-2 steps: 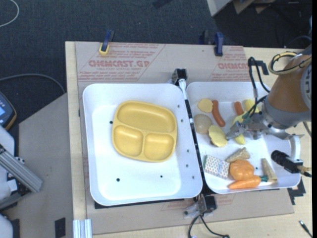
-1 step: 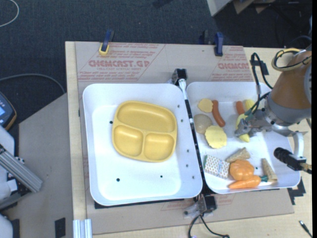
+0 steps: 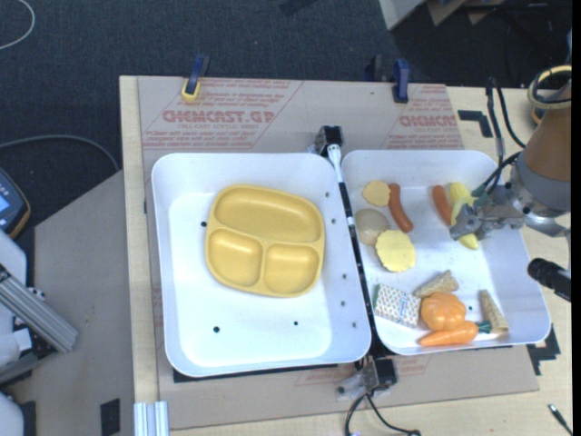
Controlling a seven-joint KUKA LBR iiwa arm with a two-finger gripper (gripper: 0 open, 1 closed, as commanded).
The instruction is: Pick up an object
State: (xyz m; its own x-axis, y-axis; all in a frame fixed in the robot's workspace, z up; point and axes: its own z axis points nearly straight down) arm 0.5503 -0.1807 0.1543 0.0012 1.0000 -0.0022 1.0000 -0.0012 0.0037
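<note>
here the pincer (image 3: 474, 222) hangs low in the right bin (image 3: 517, 271), over a yellow toy (image 3: 462, 196) beside an orange carrot (image 3: 441, 203); whether it is released or clenched, i cannot tell. the left bin (image 3: 182, 271) holds a yellow divided plate (image 3: 265, 240)
</note>
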